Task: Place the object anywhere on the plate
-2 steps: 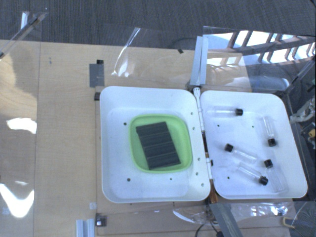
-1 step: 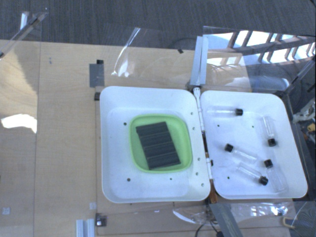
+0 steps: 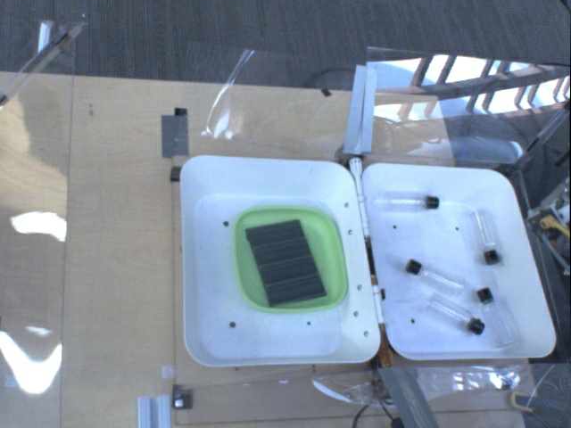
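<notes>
A green square plate [image 3: 332, 257] sits in the middle of the left white bin [image 3: 205, 328]. A dark grey ribbed rectangular block [image 3: 285, 262] lies flat on the plate, turned slightly off square. In the right white bin [image 3: 535, 328] lie several clear plastic tubes with black caps: one near the top [image 3: 409, 202], one at the right [image 3: 486, 235], one in the middle [image 3: 434, 277], one lower down [image 3: 453, 316].
Both bins sit side by side on a light wooden bench [image 3: 98, 266]. A grey metal bracket [image 3: 359, 119] stands behind the seam between the bins. A small grey block [image 3: 174, 134] lies on the bench behind the left bin.
</notes>
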Action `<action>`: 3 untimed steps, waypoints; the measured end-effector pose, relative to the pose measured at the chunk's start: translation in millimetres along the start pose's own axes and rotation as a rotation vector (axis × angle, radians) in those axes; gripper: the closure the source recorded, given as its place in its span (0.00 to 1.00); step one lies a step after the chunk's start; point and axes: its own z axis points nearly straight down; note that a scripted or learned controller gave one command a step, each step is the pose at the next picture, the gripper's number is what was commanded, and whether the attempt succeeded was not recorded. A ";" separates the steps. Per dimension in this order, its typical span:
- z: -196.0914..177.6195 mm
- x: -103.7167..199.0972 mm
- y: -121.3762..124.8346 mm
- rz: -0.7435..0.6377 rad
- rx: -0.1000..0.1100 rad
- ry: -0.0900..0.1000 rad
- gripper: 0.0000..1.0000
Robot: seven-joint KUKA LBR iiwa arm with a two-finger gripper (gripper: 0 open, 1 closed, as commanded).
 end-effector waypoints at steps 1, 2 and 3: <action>22.0 -0.4 0.3 0.068 -0.001 -0.002 0.00; 28.7 -0.2 0.1 0.145 0.001 0.000 0.00; 7.4 -0.7 0.6 0.201 -0.003 0.000 0.00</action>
